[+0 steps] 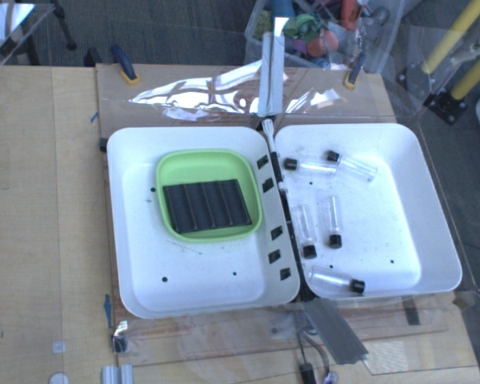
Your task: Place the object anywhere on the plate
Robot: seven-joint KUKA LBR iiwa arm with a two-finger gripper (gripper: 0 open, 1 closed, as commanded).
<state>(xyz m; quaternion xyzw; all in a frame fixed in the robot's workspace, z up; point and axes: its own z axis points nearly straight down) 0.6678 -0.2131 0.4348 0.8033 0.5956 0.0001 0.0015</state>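
A green square plate (173,170) sits in the left white bin (136,278). On the plate lies a black ridged rack (206,206), flat and slightly tilted. In the right bin (416,214) lie several clear tubes with black caps: one near the top left (308,166), one to its right (350,165), two upright-lying ones in the middle (304,229) (333,221), and one near the front edge (336,282).
A clear divider panel (270,70) stands behind the seam between the bins. A clear tub of coloured toys (328,10) sits at the back. Crinkled shiny film (216,94) lies behind the left bin. A grey bracket (332,330) protrudes at the front.
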